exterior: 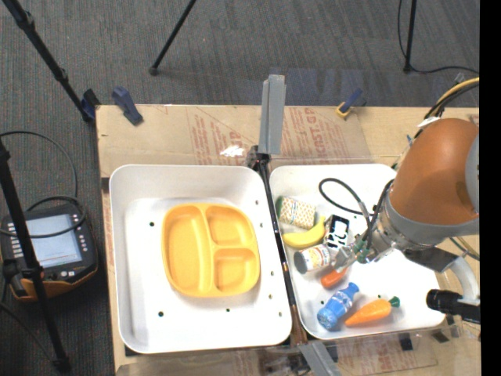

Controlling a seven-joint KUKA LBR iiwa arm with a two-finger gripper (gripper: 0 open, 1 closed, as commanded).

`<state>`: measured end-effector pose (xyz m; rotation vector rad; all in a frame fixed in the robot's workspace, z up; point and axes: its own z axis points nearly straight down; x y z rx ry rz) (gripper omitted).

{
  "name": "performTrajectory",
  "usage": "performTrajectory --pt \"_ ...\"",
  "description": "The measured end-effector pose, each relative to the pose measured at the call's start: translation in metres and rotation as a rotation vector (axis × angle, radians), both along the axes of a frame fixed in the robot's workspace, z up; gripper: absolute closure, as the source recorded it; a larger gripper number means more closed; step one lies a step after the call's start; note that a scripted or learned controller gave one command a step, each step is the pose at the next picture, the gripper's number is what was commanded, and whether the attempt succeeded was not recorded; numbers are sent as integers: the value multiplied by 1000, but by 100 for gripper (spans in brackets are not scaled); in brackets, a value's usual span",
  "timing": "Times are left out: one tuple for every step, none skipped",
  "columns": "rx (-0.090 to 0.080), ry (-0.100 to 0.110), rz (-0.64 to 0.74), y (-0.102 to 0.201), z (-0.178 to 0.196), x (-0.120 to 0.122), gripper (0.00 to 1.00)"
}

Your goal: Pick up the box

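- Bench (180, 131): two white bins side by side.
- Left bin (133, 202): yellow tray (210, 249) at centre.
- Arm (434, 182): enters from 3 o'clock, over right bin (352, 175).
- Box (297, 211): patterned, right bin at 10 o'clock, touching banana (307, 236) at its 5 o'clock.
- Bottle (337, 305), carrot (369, 312): at the bin's 6 o'clock.
- Pincer (350, 251): near bin centre, beside a small jar (311, 258); whether released or clenched, cannot tell.

Small box (297, 211), pale with a fine checked pattern, lying flat and slightly askew in the right bin's (313, 175) upper left part, touching the banana (305, 236).
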<state>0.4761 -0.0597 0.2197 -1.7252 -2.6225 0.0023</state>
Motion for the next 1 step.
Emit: performTrajectory --pt "-2 -1 -68 -16 202 47 100"
